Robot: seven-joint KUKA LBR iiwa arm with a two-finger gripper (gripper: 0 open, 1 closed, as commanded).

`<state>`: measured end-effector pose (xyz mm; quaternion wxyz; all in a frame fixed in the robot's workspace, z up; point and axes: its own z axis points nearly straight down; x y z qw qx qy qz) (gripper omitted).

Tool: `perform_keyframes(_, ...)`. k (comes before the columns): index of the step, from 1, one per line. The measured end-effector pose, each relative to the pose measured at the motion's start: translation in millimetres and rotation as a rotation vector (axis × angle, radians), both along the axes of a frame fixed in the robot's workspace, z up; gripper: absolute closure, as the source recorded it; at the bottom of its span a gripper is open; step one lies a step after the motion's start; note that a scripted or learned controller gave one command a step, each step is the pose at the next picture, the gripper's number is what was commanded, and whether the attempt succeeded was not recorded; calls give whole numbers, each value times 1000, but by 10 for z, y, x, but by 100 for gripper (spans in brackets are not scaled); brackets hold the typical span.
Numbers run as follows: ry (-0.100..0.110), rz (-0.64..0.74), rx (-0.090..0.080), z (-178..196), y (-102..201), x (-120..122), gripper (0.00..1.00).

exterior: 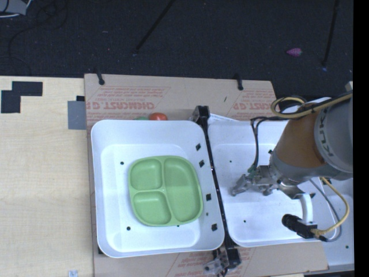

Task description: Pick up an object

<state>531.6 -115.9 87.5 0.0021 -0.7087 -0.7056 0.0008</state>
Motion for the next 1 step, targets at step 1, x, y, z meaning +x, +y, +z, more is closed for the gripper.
perform_keyframes(1,-2,-5,0,113,-13,8,100)
